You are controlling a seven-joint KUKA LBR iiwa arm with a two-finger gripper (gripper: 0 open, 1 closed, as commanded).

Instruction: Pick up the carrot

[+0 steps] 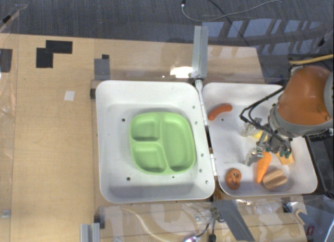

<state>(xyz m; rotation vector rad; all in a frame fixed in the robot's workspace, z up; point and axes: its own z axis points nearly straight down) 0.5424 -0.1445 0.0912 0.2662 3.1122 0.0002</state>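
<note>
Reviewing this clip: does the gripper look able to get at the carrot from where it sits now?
Probably yes. The gripper hangs right over the carrot's upper end in the right bin. A bread roll touches the carrot's lower end and could crowd a finger; the apple lies apart.

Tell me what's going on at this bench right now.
A grey robot arm with an orange band reaches into the right-hand white bin, and its gripper sits right at the top end of a tapered orange carrot. The carrot lies against a tan bread roll, with a round reddish apple nearer the bin's front and a small orange-red sausage farther back. The left white bin holds a green divided plastic plate.
</note>
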